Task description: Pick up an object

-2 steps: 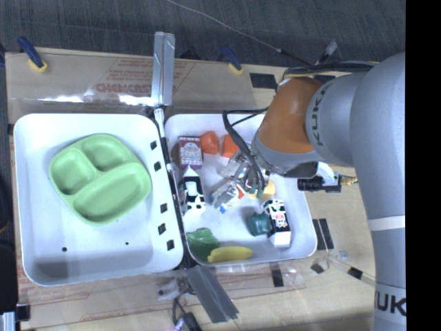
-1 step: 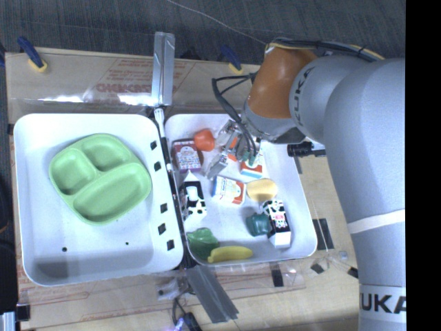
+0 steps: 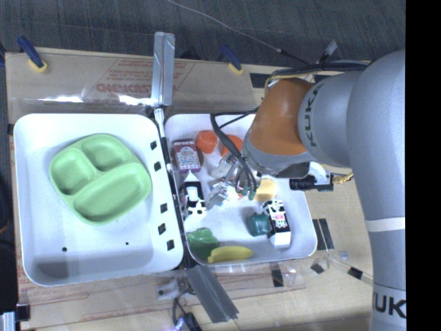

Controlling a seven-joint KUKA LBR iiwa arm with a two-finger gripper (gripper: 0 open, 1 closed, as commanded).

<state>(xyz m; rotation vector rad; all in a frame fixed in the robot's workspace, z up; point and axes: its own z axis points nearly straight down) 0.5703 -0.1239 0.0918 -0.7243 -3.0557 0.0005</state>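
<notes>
You are looking down at a slant on two shallow white bins set side by side on a bench. The left bin [image 3: 27, 185] carries a green divided plate [image 3: 100, 176] lying toward its far left corner, with bare white floor along its near edge. The right bin [image 3: 303, 243] carries the loose objects: a small carton with a red label [image 3: 186, 155] near its far left corner, an orange piece [image 3: 206, 141] just beside it along the far edge, a black-and-white carton [image 3: 193, 198] against the left wall, a green leafy piece [image 3: 202, 238] and a yellow banana [image 3: 230, 253] at the near edge, and a teal piece [image 3: 259, 224], a cow-patterned box [image 3: 278, 223] and a pale yellow block [image 3: 267, 188] toward the right side. The grey arm with its orange band [image 3: 282, 119] reaches in from the right, and its gripper [image 3: 229, 182] hangs low over the middle of the right bin, close to the black-and-white carton and the yellow block. You cannot tell from here whether the pincer is spread or closed, and nothing can be made out between its tips. Judging by this, no object is picked up yet: every item appears to rest on the bin floor, so the grasp and the lift both remain.
</notes>
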